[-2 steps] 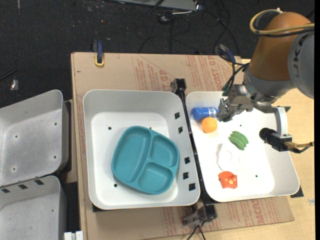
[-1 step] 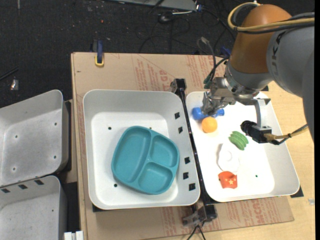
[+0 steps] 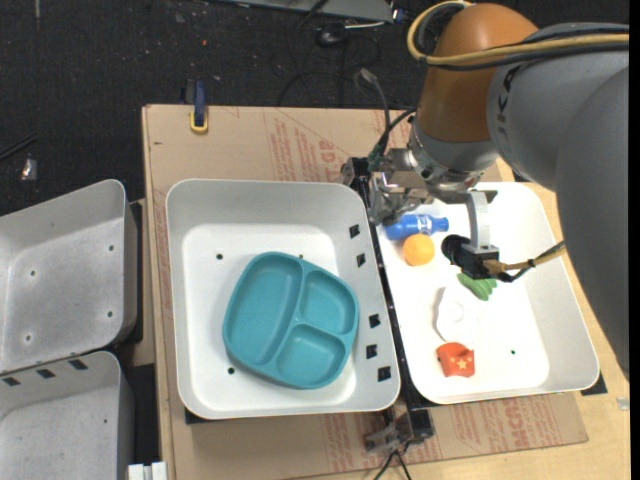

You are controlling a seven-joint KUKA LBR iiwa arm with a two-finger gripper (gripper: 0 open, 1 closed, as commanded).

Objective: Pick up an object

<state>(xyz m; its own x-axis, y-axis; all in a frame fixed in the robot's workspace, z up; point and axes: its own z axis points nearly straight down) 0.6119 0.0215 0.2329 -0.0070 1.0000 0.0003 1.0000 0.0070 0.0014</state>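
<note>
Brown cardboard-topped bench (image 3: 270, 133), red print on it, seen at a slant. Two white bins lie on it side by side, touching along the middle: left bin (image 3: 200, 218) takes up the bench's left and centre, right bin (image 3: 560, 348) runs to the right edge, both reaching near the front edge. Small yellow-and-blue clamp (image 3: 199, 108) sits on the back edge near the back-left corner; a dark clip (image 3: 400, 430) sits at the front edge between the bins.
</note>
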